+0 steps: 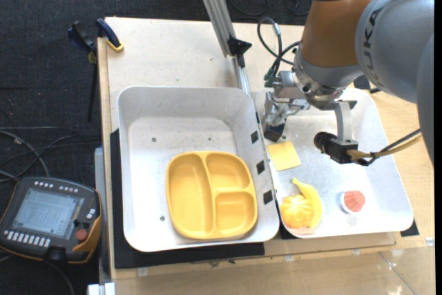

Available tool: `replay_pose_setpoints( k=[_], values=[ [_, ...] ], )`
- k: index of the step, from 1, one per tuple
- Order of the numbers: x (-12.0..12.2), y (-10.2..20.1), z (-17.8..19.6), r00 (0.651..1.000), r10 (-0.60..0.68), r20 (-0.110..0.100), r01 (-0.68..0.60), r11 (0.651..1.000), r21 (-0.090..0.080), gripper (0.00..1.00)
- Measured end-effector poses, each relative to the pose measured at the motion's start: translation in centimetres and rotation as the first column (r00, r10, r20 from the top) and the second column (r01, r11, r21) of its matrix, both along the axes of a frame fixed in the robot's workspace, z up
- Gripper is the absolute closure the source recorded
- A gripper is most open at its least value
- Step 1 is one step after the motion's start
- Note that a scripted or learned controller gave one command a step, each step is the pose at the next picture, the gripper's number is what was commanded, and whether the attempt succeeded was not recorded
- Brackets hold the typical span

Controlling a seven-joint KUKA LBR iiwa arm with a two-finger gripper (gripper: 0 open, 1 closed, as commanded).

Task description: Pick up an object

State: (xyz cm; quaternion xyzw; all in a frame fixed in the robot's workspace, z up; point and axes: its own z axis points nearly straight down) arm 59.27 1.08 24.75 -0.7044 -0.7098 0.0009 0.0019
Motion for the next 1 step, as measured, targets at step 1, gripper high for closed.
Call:
replay_pose_setpoints(
  k=[1],
  values=[
    [-1.69, 5.37, 0.45, 1.0, 0.001, 0.002, -0.001, 1.0, 0.001, 1.0]
  ],
)
